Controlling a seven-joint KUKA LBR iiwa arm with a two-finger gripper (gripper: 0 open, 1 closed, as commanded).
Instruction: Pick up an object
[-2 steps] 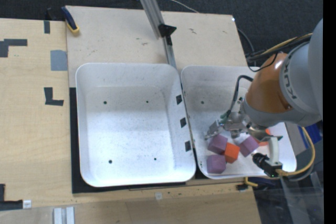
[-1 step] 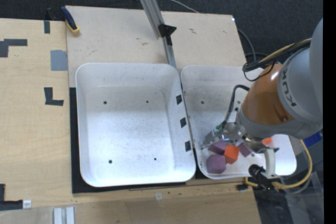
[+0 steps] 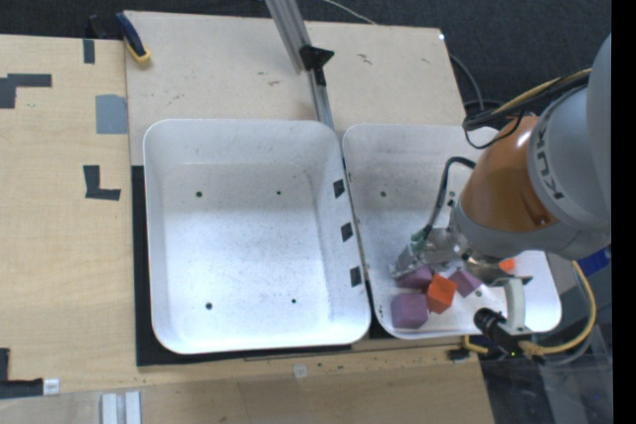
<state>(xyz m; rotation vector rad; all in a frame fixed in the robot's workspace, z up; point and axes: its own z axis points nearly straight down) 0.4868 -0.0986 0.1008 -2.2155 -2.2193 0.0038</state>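
Note:
My gripper hangs low over the near part of the right bin, under the grey and orange wrist. Just below it lies a cluster of small blocks: a purple block nearest the bin's front rim, an orange block beside it, a second purple block right under the gripper, and a third purple piece to the right. The gripper's tip sits against or just above the second purple block; I cannot make out any block held in it.
The left bin stands beside the right one, their rims meeting in the middle. A slanted metal pole rises behind the bins. A small orange bit lies by the arm. Cables run along the right bin's front corner.

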